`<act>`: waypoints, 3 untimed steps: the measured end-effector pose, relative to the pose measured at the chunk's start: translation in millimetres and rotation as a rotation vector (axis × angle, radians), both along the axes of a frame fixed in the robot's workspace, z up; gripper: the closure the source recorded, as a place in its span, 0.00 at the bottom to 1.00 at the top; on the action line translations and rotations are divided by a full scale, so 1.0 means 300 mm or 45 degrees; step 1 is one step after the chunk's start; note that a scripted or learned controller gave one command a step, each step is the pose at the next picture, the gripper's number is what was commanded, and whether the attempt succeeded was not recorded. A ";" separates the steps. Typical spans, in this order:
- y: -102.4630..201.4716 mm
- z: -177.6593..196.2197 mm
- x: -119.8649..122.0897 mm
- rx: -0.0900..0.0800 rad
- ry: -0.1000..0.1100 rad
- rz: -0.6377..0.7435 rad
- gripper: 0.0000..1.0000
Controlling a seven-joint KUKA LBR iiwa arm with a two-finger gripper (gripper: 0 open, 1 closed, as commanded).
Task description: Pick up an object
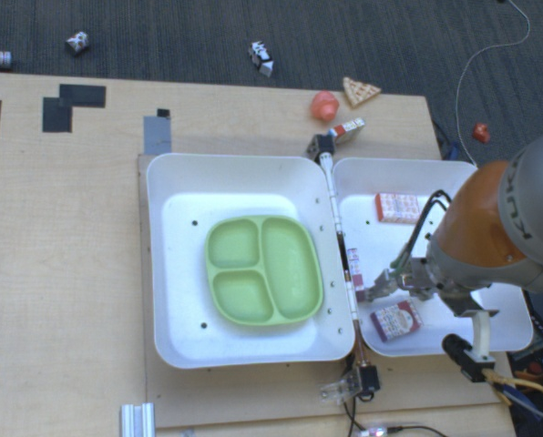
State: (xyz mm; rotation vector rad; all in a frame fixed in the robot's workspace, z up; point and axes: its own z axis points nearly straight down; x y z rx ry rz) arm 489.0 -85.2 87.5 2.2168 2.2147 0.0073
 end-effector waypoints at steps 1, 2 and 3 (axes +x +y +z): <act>0.002 0.037 0.007 0.000 -0.007 0.004 1.00; 0.002 0.037 0.007 0.000 -0.007 0.003 0.00; 0.004 0.072 0.012 0.001 -0.012 0.007 1.00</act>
